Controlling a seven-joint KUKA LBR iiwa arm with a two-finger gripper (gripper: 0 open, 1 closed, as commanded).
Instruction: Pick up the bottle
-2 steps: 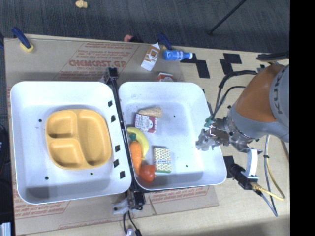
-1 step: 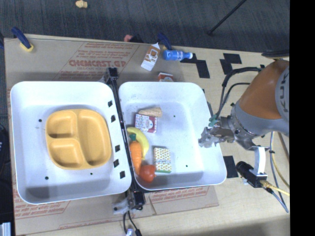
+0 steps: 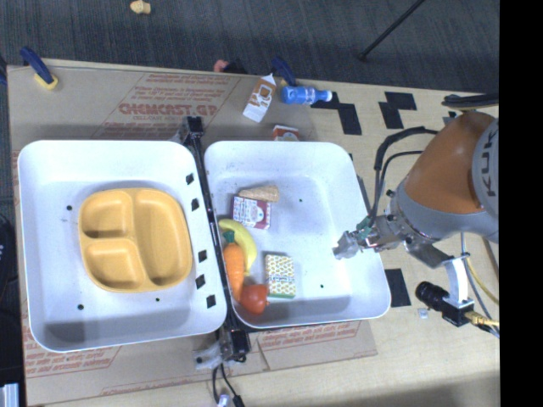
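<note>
1. Because the gripper (image 3: pixel 348 246) is hanging over the right-hand part of the right bin (image 3: pixel 361 195) while the bottle (image 3: pixel 303 96) is lying outside it (past the upper rim, on the bench at upper centre of the frame), the plainest risk is that the arm is closing on the wrong place and coming away with nothing.

2. Whether the fingers are standing wide or narrow, I cannot tell; they are showing as a small pale blur, and nothing is visible between them.

3. At the lower edge of that bin, a red tomato-like toy (image 3: pixel 254 298) is sitting just beside an orange carrot (image 3: pixel 235 266), both looking smooth and rounded, likely moulded plastic.

4. A yellow banana (image 3: pixel 240 237) is curving next to the carrot, and a small patterned carton (image 3: pixel 281 275) is lying flat at their right; any of these could be getting grabbed by mistake.

5. Further up, a red-and-white box (image 3: pixel 253 212) is touching a tan wedge (image 3: pixel 260 193).

6. In the left bin (image 3: pixel 42 172), a yellow divided plate (image 3: pixel 136 237) is resting, glossy and shallow.

7. Farthest away, the bottle is lying on its side, blue, clear-looking and cylindrical, so I judge it is apt to be rolling off if nudged, or slipping from a pinch across its round body; a small carton (image 3: pixel 260 97) is lying near it.
</note>
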